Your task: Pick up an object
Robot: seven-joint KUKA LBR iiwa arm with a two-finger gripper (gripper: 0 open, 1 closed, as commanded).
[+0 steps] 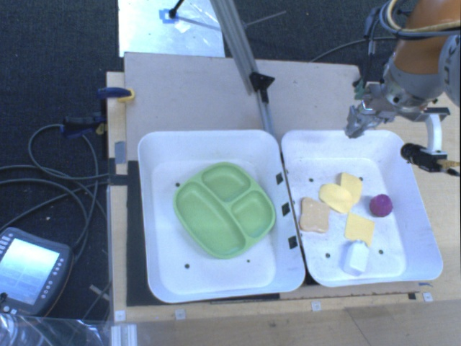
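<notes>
My gripper (356,128) hangs over the far edge of the right bin (414,251), above its back rim. Nothing shows between its fingers. Below it in that bin lie a yellow heart-shaped piece (336,197), a small yellow block (352,184) touching it, a tan toast-like slice (315,215), a yellow square (359,228), a purple ball (381,205) and a white block (355,258). All of these lie well toward the front of the bin, apart from the gripper.
The left bin (162,265) holds a green divided plate (225,209). A slanted metal pole (238,38) crosses the board behind the bins. Cables and a handheld pendant (29,269) lie on the floor at left.
</notes>
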